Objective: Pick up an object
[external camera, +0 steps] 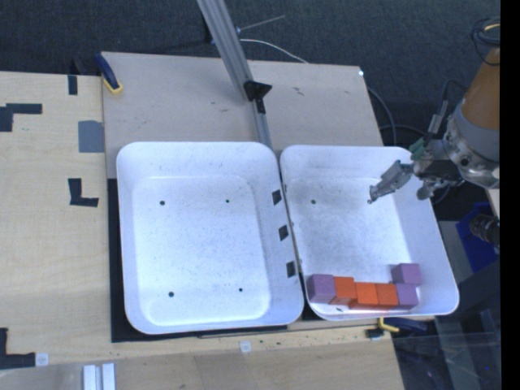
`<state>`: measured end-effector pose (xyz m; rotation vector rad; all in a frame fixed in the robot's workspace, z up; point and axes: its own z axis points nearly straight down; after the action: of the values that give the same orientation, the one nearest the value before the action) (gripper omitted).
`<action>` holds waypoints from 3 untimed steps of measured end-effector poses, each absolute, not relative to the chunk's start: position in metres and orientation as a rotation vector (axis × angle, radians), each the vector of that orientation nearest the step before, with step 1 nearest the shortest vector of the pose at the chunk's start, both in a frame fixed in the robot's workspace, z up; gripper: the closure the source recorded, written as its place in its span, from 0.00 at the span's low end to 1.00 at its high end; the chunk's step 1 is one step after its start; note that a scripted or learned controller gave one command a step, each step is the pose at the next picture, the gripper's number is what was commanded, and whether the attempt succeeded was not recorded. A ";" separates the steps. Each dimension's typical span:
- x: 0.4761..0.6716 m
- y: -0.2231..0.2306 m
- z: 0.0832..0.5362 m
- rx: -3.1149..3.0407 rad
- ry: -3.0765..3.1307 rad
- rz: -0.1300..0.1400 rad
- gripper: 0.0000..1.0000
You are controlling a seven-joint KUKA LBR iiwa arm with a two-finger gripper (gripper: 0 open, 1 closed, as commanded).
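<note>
The arm (479, 124) enters at the right edge of the scene. Its upper visible part is a rounded orange band, with a pale grey ring-shaped segment just below it at the wrist. Thin dark cables run along its left side, and a small green patch shows where the wrist meets the tool. The pincer (400, 181) is dark grey to black at its body, with slim, lighter grey metal fingers (386, 182) pointing left; the picture is too blurred for screws or markings.

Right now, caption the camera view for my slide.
Hand hovers over right bin; purple and orange blocks line its near edge.
</note>
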<state>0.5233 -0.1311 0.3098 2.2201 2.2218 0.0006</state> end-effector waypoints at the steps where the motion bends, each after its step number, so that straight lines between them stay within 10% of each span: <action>1: 0.576 -0.147 0.280 2.220 2.223 -0.004 0.00; 3: 0.568 -0.150 0.240 2.221 2.223 -0.002 0.00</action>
<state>0.5681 -0.1496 0.2401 2.2209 2.2226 -0.0024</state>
